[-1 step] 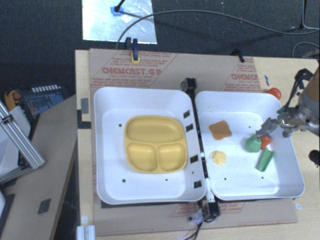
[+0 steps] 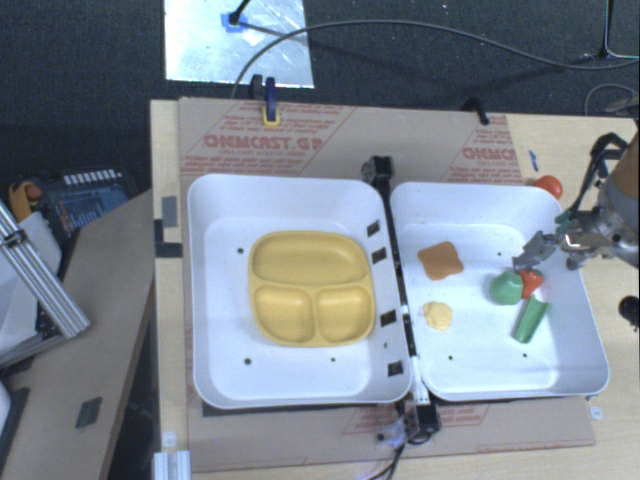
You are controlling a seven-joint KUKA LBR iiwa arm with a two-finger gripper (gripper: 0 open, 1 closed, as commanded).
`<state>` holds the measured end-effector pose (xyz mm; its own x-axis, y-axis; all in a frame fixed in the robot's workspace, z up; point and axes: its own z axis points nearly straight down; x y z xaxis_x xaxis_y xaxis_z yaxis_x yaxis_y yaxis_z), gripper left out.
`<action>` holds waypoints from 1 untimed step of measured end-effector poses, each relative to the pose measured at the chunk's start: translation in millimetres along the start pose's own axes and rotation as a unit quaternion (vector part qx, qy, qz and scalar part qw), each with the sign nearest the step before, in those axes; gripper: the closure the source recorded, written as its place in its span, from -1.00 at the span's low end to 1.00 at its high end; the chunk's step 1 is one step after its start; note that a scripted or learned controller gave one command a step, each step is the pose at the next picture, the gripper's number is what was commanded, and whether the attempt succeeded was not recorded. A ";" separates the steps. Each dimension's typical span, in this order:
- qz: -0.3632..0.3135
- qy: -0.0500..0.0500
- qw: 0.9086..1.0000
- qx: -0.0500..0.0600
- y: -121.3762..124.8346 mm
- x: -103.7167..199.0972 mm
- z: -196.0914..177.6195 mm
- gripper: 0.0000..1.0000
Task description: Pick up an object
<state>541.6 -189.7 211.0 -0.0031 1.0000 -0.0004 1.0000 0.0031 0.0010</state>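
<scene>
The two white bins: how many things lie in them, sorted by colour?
Yellow: 2, the divided tray and a small yellow piece
Brown: 1, a flat piece
Green: 2, a round piece and a long piece
Red: 1
Total: 6

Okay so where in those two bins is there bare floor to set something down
Right bin: its near strip, below the yellow piece and green stick, and its far corner above the brown piece. Crowded around the green lump, where the end effector is. Left bin: just margins around the yellow tray.
</scene>
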 end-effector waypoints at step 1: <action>0.001 0.001 1.000 0.002 2.3 -2.5 62.1 -1.00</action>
<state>543.9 -192.2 148.9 -0.0014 1.0000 0.0008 1.0000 0.0014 -0.0031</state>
